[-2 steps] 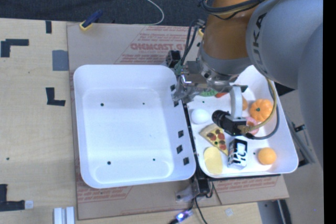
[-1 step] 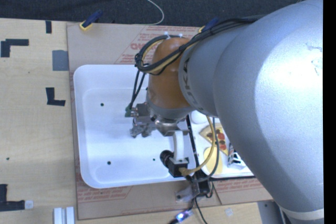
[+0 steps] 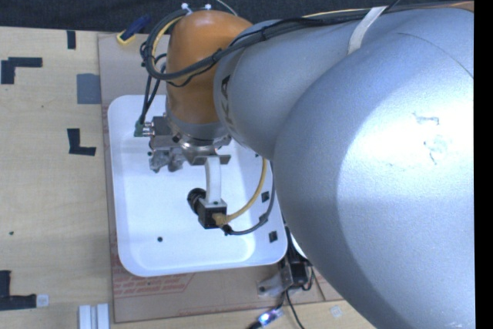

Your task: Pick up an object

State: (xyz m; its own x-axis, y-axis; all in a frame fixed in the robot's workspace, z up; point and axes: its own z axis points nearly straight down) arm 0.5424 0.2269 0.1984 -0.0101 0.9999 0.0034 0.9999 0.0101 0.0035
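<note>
- Low over the white bin (image 3: 142, 200), toward the far side of it in this view: the pincer (image 3: 163, 161) at the end of the grey arm (image 3: 370, 166). Just above the bin floor or touching it, impossible to say which.
- Clenched or released: cannot tell from this slant. Nothing to be made out in its grasp.
- Judged from that: pick not yet done, with the grasp and the lift both left.
- Likeliest candidate for the task's thing: a small dark speck (image 3: 159, 239) on the bin floor toward the near rim, lying free and apart from the pincer.
- Too small to tell shape or material. Dark against the white, flat-looking, hardly any height, so probably awkward to pinch.
- Beside the bin, the pale wooden surface (image 3: 46, 189), with black tape marks (image 3: 77, 142) on it.
</note>
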